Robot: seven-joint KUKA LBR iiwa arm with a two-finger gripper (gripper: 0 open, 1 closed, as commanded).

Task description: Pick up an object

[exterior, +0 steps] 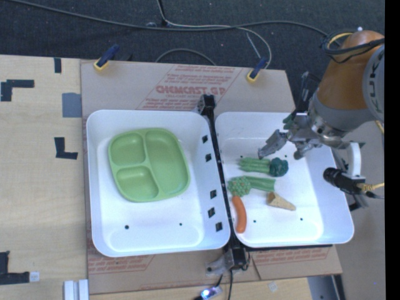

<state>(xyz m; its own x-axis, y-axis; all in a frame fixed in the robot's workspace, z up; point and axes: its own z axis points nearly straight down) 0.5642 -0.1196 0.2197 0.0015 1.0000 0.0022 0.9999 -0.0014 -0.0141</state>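
Observation:
The right bin holds several toy foods. A dark green broccoli with a pale stem lies near the middle. A lighter green vegetable sits just below it. An orange carrot rests by the bin's left wall, and a tan wedge lies to its right. My gripper hangs just above the dark broccoli, toward the bin's back. Its fingers stand apart, open, with nothing between them.
The left bin holds a green divided plate. A black divider with clips runs between the two bins. The arm's orange band and a black attachment hang over the right bin's right side.

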